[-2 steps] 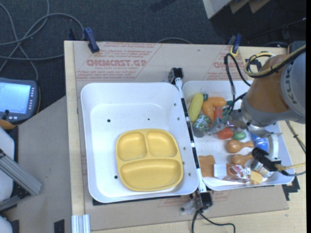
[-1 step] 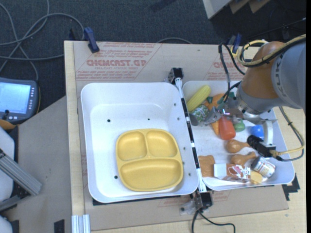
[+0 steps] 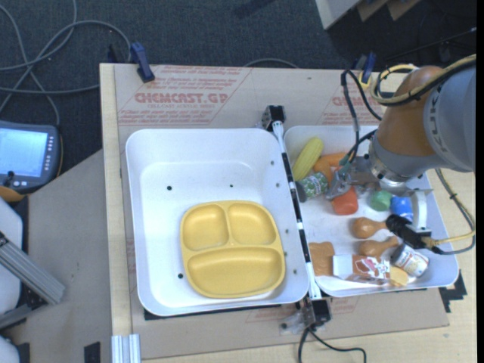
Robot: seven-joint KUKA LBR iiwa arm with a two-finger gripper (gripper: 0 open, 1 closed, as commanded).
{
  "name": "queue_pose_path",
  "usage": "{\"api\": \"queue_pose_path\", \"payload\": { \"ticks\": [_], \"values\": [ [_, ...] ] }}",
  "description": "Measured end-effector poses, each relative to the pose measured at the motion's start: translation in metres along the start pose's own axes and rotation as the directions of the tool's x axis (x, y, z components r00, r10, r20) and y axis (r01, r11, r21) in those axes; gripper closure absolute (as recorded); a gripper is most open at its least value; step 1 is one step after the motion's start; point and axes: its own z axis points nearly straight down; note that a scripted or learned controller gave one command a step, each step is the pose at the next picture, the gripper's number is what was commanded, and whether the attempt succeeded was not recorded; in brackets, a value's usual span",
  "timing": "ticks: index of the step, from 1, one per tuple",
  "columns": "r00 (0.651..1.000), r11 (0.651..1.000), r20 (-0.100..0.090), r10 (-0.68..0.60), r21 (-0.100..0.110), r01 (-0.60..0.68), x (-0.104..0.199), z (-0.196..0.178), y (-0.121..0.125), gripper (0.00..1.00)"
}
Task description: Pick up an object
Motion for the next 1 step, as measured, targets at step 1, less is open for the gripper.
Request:
{"api": "queue_pose_path", "payload": {
  "ticks": [1],
  "values": [
    [1.000,1.000,-0.003,-0.010,-0.011,0.010,0.0843,-0.0955,0.0255,1.00]
  ]
}}
